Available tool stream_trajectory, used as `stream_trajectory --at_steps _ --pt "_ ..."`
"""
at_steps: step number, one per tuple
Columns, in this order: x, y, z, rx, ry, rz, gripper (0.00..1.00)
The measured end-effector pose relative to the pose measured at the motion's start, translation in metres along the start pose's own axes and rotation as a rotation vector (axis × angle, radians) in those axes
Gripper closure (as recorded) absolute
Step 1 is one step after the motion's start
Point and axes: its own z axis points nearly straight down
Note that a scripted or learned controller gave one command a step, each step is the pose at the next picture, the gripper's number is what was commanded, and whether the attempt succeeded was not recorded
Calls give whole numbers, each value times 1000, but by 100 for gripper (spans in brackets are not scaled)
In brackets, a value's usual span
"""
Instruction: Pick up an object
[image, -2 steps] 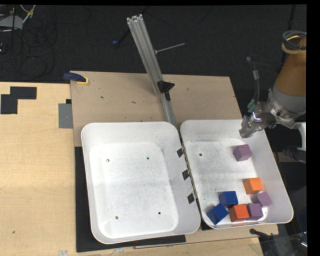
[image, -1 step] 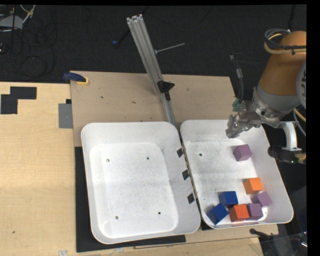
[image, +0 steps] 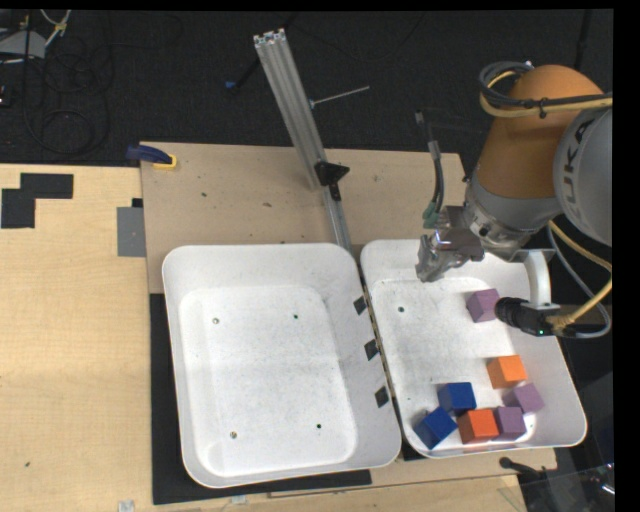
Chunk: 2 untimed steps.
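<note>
Blocks: blue (image: 436, 427), orange (image: 479, 425), purple (image: 511, 422) clustered at right bin's (image: 410, 330) near edge.
Purple block (image: 482, 305): alone, just right of hand.
Hand (image: 436, 262): over bin's far end; finger state unclear.

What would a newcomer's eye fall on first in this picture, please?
Likely the arm, grey with an orange band, looming at upper right, its gripper over the right bin's far edge. Next, the coloured blocks bunched in that bin's near right corner, one purple block apart.
</note>
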Motion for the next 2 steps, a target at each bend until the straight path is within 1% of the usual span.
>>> stream_trajectory --at_steps 1,2 --pt "48 4 16 1 -1 0 100" --pt "94 -7 18 1 -1 1 100"
